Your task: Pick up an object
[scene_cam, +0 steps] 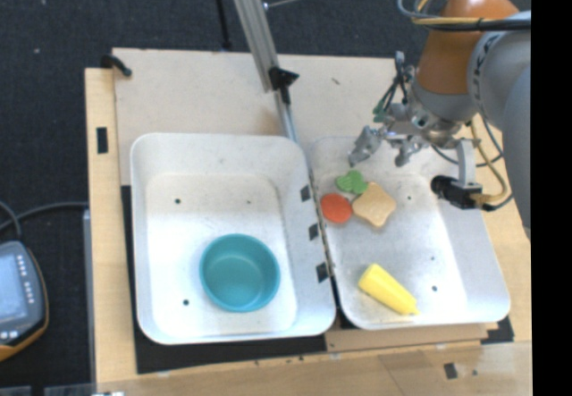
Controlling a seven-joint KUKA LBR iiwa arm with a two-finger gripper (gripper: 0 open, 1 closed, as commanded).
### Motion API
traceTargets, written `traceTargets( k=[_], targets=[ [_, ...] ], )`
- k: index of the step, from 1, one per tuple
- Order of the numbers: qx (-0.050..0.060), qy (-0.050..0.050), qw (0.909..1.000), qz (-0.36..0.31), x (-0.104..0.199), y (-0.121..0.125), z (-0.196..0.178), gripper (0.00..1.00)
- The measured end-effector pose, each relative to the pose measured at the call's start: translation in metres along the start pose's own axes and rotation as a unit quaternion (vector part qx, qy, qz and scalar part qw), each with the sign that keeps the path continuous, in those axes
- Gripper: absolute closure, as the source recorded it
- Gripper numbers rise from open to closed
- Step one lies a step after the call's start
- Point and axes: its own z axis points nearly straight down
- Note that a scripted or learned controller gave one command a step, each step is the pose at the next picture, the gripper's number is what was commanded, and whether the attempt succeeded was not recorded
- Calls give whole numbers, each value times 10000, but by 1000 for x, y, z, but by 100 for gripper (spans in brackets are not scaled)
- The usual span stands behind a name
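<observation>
My gripper (385, 149) hangs over the far end of the right bin (465, 269), its two grey fingers spread open with nothing between them. Just below it lie a small green piece (351, 181), a red-orange round piece (336, 207) and a tan bread-shaped piece (374, 205), close together near the bin's left wall. A yellow corn-like piece (387, 288) lies nearer the front of the same bin. A teal bowl (239, 272) sits in the left bin (170, 206).
A slanted aluminium post (255, 23) rises behind the bins, its foot near the divide between them. The bench's bare board (197, 90) extends behind the left bin. A handheld controller (18, 291) lies off the bench at far left.
</observation>
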Motion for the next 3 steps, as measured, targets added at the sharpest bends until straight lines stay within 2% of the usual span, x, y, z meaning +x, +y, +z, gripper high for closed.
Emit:
traceTargets(
  k=[1,2,3],
  targets=[
    [-1,0,10000,0,-7,1,44,0],
    [-42,1,10000,6,-8,3,30,100],
    [-53,5,10000,-18,-7,10,-33,100]
  ],
)
